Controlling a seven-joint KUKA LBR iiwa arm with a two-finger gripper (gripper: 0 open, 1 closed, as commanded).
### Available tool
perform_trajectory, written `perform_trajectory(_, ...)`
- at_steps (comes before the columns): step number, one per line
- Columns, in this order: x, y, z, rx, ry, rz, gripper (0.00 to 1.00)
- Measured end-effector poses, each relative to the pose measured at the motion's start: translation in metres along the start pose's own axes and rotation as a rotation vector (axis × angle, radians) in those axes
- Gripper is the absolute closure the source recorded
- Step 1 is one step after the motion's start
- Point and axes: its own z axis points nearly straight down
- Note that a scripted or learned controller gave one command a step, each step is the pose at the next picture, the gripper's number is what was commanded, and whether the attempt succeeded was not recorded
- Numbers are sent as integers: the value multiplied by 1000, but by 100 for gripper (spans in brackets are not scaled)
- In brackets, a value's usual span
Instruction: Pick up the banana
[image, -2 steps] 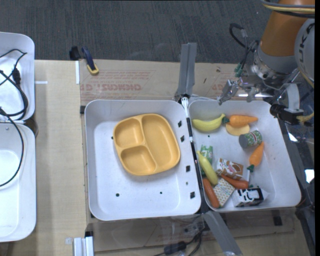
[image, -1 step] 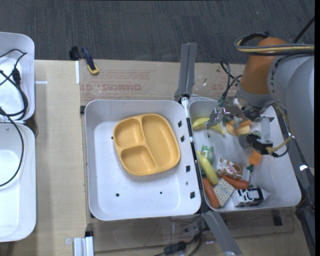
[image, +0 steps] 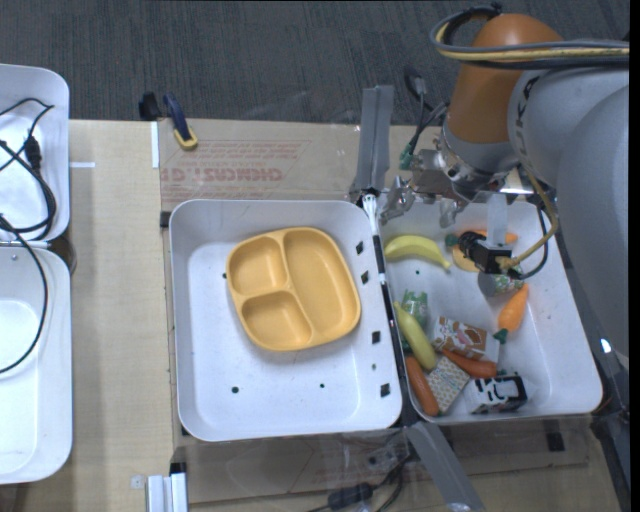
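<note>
Yellow divided plate (image: 293, 287) in left bin (image: 200, 330); carrots (image: 511, 308), snack pkts (image: 461, 337) in right bin (image: 560, 380).

Lighting is bright and even, casting soft shadows. Mild glare whitens the left bin (image: 190, 330) toward nine o'clock. Focus is fairly sharp, slightly grainy.

A dark grey carpeted floor (image: 250, 50) ran across the top of the frame. Below it lay a pale wooden bench (image: 110, 300), filling the left and centre. A sheet of brown cardboard (image: 260, 165) with reversed red lettering (too faint to read) lay flat on the bench in the upper centre. A small clamp with blue and yellow grips (image: 175, 120) sat at the bench's far edge, upper left. At the left edge stood a white appliance (image: 25, 300) crossed by black cables (image: 30, 180). Light was even and soft.
</note>
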Motion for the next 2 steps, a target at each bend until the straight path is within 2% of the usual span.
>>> perform_trajectory(1,-96,5,77,2,0,-191,0)
perform_trajectory(2,-100,-13,85,1,1,-377,0)
